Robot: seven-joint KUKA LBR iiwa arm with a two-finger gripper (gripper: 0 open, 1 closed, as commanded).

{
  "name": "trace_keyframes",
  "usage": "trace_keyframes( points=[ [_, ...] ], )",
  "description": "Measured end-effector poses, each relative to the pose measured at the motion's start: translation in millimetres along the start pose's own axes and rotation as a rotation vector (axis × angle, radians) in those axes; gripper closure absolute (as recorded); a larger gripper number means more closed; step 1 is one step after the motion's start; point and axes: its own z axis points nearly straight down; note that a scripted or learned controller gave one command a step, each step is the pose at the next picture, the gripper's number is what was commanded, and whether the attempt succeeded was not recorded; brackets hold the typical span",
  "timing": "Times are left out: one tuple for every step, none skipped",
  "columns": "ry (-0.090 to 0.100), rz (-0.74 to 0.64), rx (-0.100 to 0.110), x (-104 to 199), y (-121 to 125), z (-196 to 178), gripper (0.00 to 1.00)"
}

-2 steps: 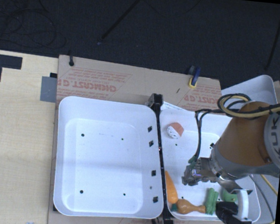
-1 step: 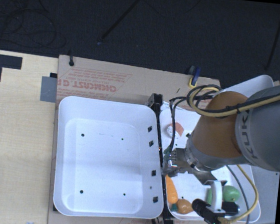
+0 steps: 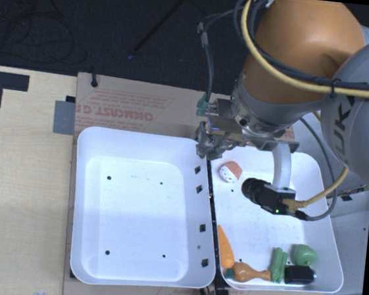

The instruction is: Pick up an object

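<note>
Pinkish and small, the object (image 3: 230,172) lies near the right bin's (image 3: 330,213) far-left corner, just beside the gripper (image 3: 208,146), whose state I cannot tell, so it should centre over it, clear of the wall, before descending.

Glossy white plastic bins (image 3: 138,151) sit on matt brown cardboard (image 3: 136,108); the orange band (image 3: 297,31) shines smooth.

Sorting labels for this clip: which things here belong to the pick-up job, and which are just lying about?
Job:
gripper
pink-and-white piece
carrot
orange gourd
green stick
green lump
black block
right bin

Lying about:
left bin
cardboard sheet
</note>
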Motion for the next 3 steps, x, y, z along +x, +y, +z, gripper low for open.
trace_keyframes(
  points=[
    [-0.008,0.004,0.03,71.5,-20.1,88.0,1.0],
    [-0.011,0.012,0.033,54.7,-53.0,170.8,1.0],
    [-0.009,0.013,0.023,51.5,12.2,231.9,1.0]
  ],
)
